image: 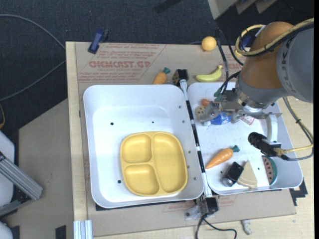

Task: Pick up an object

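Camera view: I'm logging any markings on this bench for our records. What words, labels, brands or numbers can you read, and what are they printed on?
"CHEMCAST GP": large red print on the brown paper sheet behind the two white bins; the last letters are partly blurred, so that reading is tentative.
Smaller red lines above and below it on the same sheet: too small and blurred to read.
Faint red print on the sheet's front strip, below the bins: unreadable.

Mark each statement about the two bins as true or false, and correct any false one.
1. The yellow divided plate lies in the left bin. True.
2. The carrot lies in the left bin. False: it lies in the right bin.
3. The banana lies outside both bins. True.
4. The watermelon slice sits on the yellow plate. False: it is in the right bin.
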Robot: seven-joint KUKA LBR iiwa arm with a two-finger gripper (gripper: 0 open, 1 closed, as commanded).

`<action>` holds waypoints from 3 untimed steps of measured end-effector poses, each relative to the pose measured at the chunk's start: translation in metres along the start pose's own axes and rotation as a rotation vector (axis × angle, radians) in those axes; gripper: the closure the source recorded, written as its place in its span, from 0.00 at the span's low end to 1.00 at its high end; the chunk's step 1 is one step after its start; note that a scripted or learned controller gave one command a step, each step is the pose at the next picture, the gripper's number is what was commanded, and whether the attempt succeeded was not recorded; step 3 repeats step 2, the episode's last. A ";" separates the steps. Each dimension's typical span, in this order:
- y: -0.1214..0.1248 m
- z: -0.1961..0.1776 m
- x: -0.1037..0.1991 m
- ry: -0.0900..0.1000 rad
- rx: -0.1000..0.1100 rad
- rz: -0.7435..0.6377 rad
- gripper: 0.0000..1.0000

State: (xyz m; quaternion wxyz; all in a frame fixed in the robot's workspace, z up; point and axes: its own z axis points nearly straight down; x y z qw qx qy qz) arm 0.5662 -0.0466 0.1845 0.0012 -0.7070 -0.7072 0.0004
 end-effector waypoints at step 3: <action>-0.062 0.100 -0.063 0.000 0.000 0.002 0.00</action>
